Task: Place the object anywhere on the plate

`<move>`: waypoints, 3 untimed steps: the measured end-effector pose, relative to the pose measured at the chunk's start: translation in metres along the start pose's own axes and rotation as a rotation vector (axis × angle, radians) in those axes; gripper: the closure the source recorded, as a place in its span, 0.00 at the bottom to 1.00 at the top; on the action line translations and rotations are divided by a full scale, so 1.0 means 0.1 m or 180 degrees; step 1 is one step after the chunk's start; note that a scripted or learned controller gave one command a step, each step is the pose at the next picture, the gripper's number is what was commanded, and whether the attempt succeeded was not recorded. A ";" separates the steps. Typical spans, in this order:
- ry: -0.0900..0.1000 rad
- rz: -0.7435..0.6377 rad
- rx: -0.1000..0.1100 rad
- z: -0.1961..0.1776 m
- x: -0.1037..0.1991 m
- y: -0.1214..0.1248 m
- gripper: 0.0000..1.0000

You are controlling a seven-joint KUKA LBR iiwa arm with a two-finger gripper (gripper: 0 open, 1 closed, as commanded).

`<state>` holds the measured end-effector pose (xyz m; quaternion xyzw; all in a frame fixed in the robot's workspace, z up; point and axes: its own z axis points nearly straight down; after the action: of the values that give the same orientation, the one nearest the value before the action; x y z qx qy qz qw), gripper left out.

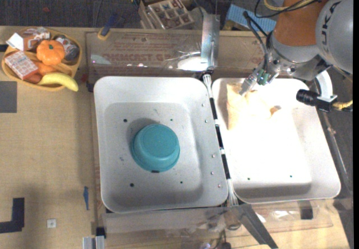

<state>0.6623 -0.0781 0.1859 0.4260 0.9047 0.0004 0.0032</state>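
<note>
Claw (251, 82) hangs at the far left corner of the right bin (322, 186), over a pale cloth-like sheet (241, 110); whether its tips are apart or together I cannot tell (the glare there washes them out). A small orange bit (275, 110), likely the object to move, lies on the right bin's floor, near the claw but apart from it. The teal plate (156, 147) sits bare in the left bin (109, 96). By my reading, picking up and placing both remain.
</note>
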 end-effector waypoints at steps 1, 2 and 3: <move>0.0001 0.0003 -0.0003 -0.40 -0.02 0.00 1.00; 0.0016 -0.1268 0.0001 -0.36 0.40 0.14 1.00; 0.0011 -0.2525 -0.0006 -0.48 0.85 0.22 1.00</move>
<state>0.6247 0.0018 0.2337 0.0435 0.9991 0.0007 0.0020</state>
